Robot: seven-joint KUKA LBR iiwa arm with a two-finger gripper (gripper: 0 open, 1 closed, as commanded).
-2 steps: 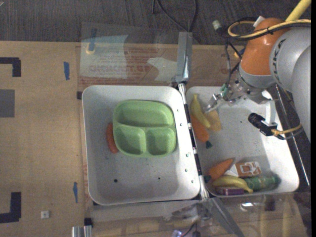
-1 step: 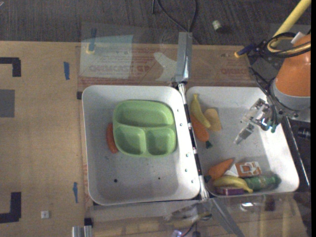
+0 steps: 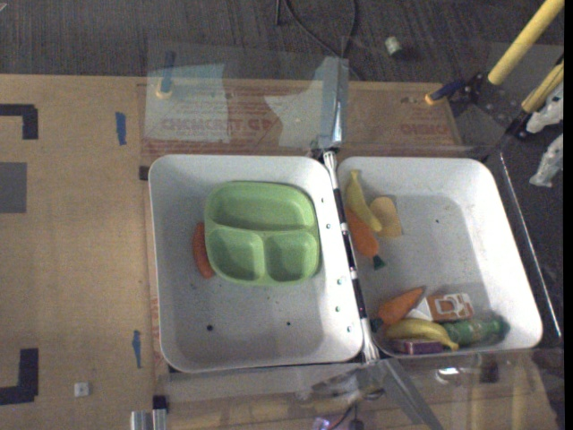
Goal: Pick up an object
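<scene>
The left bin [image 3: 179,330] holds a green divided plate [image 3: 262,232] with an orange piece [image 3: 201,250] lying against its left side. In the right bin [image 3: 488,240] a yellow banana [image 3: 360,202], a pale yellow piece [image 3: 386,213] and an orange carrot [image 3: 363,235] lie by the left wall. Along its front wall sit another carrot [image 3: 400,305], a second banana [image 3: 421,331], a small white and orange carton [image 3: 451,306], a green bottle [image 3: 476,331] and a purple box [image 3: 414,348].
A metal divider [image 3: 347,267] joins the two bins. A clear panel [image 3: 242,106] stands behind the left bin. Yellow-handled tools [image 3: 528,34] lie at the back right. Blue tape marks dot the wooden bench [image 3: 72,267].
</scene>
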